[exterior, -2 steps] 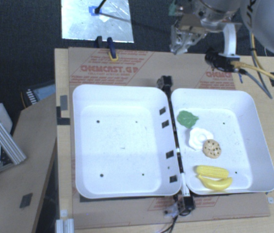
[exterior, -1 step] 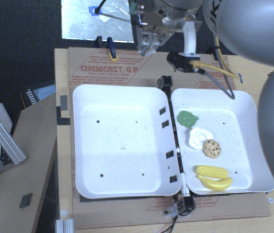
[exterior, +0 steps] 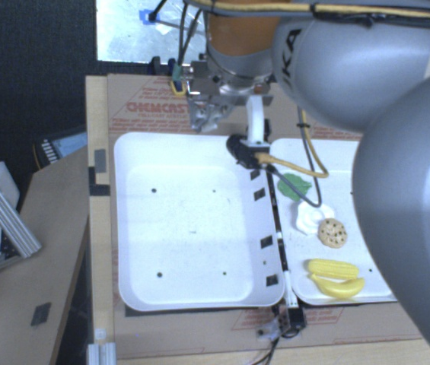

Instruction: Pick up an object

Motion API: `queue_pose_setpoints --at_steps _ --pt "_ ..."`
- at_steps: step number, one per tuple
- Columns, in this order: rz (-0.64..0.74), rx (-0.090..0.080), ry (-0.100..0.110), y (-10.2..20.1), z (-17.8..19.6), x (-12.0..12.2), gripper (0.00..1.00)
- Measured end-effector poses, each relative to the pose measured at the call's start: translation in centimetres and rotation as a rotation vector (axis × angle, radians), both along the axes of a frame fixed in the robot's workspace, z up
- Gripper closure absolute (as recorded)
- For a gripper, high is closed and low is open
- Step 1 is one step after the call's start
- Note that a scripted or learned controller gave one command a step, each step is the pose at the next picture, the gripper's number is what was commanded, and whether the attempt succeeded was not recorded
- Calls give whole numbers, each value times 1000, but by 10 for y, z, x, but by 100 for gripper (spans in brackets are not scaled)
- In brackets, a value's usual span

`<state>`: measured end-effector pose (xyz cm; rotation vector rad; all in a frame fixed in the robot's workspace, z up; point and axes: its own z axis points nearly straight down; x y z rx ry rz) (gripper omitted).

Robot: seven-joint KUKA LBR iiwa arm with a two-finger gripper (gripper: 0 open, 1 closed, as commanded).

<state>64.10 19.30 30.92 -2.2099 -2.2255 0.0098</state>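
Two bananas, cookie and green leaf share the right bin.

Single fixed overhead camera, slanted down over both bins.

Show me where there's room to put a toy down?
The left bin has its whole floor bare, wall to wall. The right bin is crowded: green piece, white piece, cookie and bananas sit close together under the arm.
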Motion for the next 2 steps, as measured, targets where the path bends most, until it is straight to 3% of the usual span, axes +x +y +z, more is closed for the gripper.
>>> queue_pose_setpoints --at_steps 1,2 --pt "0 4 -14 44 31 19 100" --pt "0 7 -29 41 218 27 100"
